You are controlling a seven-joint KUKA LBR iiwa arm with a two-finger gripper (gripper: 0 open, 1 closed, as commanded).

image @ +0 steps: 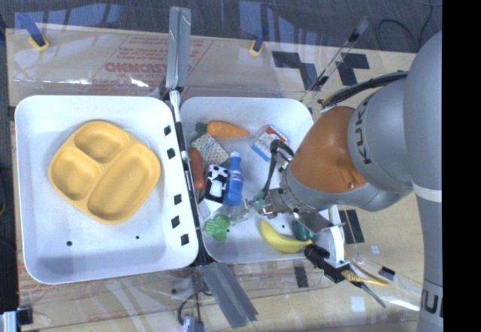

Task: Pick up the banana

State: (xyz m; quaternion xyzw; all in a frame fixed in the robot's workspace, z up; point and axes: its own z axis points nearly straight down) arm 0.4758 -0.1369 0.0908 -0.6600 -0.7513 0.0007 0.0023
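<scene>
Looking down at a slant on two white bins set side by side. Showing a grey arm point(391, 150) with an orange band reaching in from the right, and carrying its gripper point(267, 203) low inside the right bin point(301, 109). Not showing clearly how wide the gripper is standing; cannot tell whether open or closed, nor whether holding anything.

Showing the banana point(282, 239) lying flat on the bin floor just below and slightly right of the gripper, near the bin's front wall. Running its long axis roughly left to right, tilting a little: the left tip pointing up towards the gripper, the right end pointing towards the bin's front right corner and slipping under the arm's hardware. Bowing its curve downwards, towards the front wall. Cannot tell whether touching the gripper or just beside it.

Showing a blue bottle point(234, 176) standing just left of the gripper, a green toy point(218, 227) lying left and below, close to the banana's left tip, and a carrot point(227, 129) lying well above and left, near the back wall.

Showing a yellow plate point(105, 170) with three wells resting in the left bin point(30, 195), far left of the gripper.
</scene>
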